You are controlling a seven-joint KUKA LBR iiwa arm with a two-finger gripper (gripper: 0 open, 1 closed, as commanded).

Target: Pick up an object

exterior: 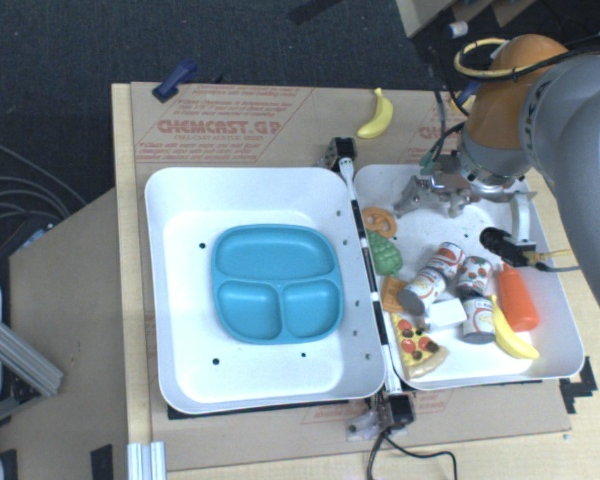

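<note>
Gripper (435,190) over right bin (565,353), perhaps metal, glossy cans (442,268), moulded blue tray (277,283)

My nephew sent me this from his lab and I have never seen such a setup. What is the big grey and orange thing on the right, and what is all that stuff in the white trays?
That is a robot arm, photographed by one fixed camera looking down at a slant. Its gripper hangs over the far end of the right bin; nothing shows between its fingers. That bin holds toy-like items: a pretzel, a green piece, small cans, a pizza slice, an orange bottle and a banana. The left bin holds a blue divided plate. A second banana lies on the bench behind the bins.
</note>
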